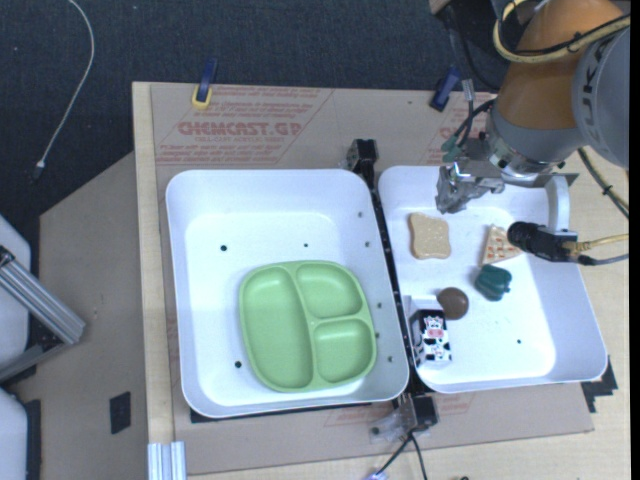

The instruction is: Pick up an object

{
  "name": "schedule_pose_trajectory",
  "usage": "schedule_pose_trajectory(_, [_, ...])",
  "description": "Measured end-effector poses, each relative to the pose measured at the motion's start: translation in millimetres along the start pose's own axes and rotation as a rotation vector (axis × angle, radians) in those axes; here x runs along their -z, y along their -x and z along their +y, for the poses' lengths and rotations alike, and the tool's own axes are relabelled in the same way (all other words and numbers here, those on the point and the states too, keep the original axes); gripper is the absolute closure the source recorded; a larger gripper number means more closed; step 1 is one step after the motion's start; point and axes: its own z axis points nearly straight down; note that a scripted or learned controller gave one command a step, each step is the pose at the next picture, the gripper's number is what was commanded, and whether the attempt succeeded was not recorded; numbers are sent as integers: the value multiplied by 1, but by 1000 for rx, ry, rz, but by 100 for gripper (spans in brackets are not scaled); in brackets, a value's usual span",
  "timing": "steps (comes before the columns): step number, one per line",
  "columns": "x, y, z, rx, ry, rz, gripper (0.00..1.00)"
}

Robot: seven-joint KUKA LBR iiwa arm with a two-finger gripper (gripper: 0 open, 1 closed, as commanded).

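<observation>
Toast [430, 236]: tan slice of toy bread, flat, rounded top, paler centre; lay in upper left part of the right bin, just below the gripper, not touching it as far as could be seen.
Gripper [452, 200]: hung over the back of the right bin, above the toast; fingers pointed down, nothing seen between them; whether open or closed could not be told.
Arm [550, 68]: grey with orange band, came in from the right, over the back right corner of the right bin.
Cracker [496, 244]: orange-tan wedge with speckles, right of the toast, apart from it.
Teal piece [493, 282]: small blue-green lump, just below the cracker.
Brown ball [453, 302]: round, dark brown, below the toast, left of the teal piece.
Cow toy [433, 337]: small black-and-white block, near the front left edge of the right bin, just below the brown ball.
Right bin [540, 353]: white, shallow, held all five small items.
Left bin [200, 268]: white, shallow, beside the right bin.
Green plate [305, 323]: pale green, three compartments, lay flat in the front half of the left bin.
Bench [250, 128]: cardboard sheet with red print under both bins.
</observation>
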Motion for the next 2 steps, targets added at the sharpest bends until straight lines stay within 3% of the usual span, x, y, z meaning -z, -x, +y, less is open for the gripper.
schedule_pose_trajectory(1, [-6, -57, -13, 0, -1, 1, 100])
schedule_pose_trajectory(2, [10, -116, -17, 2, 5, 1, 100])
